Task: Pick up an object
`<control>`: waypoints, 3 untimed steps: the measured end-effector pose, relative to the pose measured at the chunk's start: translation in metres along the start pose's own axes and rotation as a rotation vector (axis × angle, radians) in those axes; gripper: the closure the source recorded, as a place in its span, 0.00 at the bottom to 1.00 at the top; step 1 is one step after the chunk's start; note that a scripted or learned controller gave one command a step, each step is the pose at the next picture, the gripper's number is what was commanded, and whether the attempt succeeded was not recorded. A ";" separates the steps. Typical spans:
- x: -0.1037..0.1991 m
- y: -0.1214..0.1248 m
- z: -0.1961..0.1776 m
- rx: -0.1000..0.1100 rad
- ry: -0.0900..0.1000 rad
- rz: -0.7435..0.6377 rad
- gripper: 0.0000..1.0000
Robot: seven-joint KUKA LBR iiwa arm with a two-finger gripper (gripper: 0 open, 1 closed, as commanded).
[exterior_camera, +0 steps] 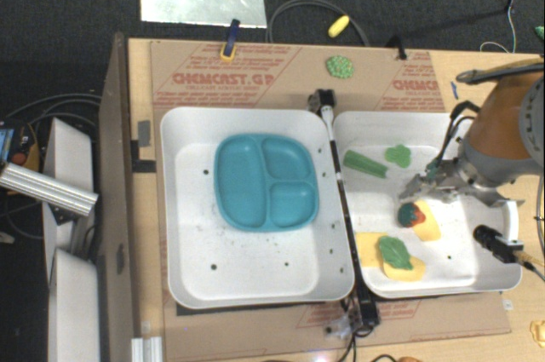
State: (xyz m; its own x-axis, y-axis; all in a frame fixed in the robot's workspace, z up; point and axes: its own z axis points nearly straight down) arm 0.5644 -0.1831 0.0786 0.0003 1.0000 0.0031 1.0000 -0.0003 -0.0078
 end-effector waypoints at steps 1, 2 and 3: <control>0.064 -0.045 -0.005 -0.006 -0.001 -0.007 0.00; 0.060 -0.043 -0.016 -0.012 -0.003 -0.004 1.00; 0.060 -0.043 -0.016 -0.011 -0.003 -0.004 0.00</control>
